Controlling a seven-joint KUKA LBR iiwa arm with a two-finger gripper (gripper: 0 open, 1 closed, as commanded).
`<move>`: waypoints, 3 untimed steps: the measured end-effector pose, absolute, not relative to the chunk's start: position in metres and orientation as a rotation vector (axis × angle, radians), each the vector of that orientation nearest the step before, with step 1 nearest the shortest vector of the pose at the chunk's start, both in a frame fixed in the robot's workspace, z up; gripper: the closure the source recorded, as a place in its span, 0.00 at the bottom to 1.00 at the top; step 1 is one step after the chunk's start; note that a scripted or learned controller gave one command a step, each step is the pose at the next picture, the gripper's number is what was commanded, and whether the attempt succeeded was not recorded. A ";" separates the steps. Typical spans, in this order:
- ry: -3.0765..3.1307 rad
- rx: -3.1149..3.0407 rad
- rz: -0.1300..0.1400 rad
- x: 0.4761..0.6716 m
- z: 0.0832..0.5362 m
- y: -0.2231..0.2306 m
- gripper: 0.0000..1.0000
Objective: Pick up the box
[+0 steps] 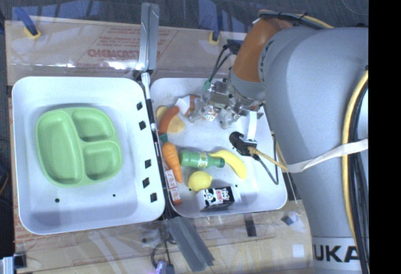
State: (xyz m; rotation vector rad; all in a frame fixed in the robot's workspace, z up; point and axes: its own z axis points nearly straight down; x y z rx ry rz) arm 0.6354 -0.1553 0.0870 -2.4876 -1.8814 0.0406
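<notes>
The left bin point(25, 160) holds a green divided tray point(78, 144). In the right bin point(266, 194), along its left wall, lie a carrot point(171, 161) and an orange-and-yellow piece point(170, 121). Toward the middle sit a green bottle point(199, 159), a lemon point(200, 180) and a banana point(232, 163). The box point(218, 197), a small black-and-white carton, lies against the near wall, just to the right of the lemon.

The gripper point(213, 111) hangs over the far part of this bin, well apart from the box, with the bottle and banana between them. Whether it is wide or narrow I cannot tell.

The step in hand looks like the approach: nothing is grasped. The next move calls for travelling toward the near wall, centring above the box, and descending clear of the lemon and the wall.
</notes>
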 end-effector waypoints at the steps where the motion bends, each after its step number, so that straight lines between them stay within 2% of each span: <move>1: -1.900 -2.483 0.029 0.639 0.098 -0.151 1.00; 2: -1.899 -2.481 0.035 0.638 0.097 -0.152 0.00; 3: -1.909 -2.473 0.034 0.639 0.107 -0.150 1.00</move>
